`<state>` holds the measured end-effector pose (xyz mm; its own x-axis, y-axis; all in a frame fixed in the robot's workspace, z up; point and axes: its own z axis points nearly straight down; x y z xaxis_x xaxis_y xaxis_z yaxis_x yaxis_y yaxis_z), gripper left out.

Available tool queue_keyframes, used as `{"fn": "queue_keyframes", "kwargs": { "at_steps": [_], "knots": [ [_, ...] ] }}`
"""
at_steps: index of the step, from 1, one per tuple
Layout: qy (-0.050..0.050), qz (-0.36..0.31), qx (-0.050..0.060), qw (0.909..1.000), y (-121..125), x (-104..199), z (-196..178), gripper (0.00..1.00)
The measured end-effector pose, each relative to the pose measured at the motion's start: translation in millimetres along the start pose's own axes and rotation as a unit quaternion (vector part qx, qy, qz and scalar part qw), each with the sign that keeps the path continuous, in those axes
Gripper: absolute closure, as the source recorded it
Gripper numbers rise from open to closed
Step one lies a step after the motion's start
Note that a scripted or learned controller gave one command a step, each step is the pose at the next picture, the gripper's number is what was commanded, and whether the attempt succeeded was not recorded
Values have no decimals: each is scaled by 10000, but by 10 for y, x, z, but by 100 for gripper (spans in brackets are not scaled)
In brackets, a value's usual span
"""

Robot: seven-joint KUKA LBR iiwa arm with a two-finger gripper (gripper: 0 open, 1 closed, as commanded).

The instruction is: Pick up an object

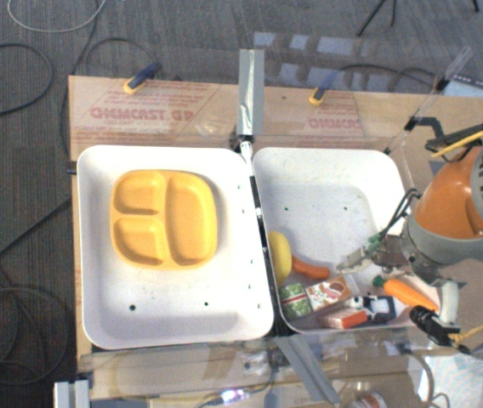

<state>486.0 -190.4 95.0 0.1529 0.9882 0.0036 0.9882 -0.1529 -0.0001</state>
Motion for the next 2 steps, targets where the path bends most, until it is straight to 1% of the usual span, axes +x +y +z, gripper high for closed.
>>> {"fn": "queue_keyframes", "kwargs": {
  "at_steps": [1,2],
  "knots": [
    [-39,375,48,9993,992,434,-648,0],
    [-16,-1187,-17,9929,375,146,74,0]
  ]
}}
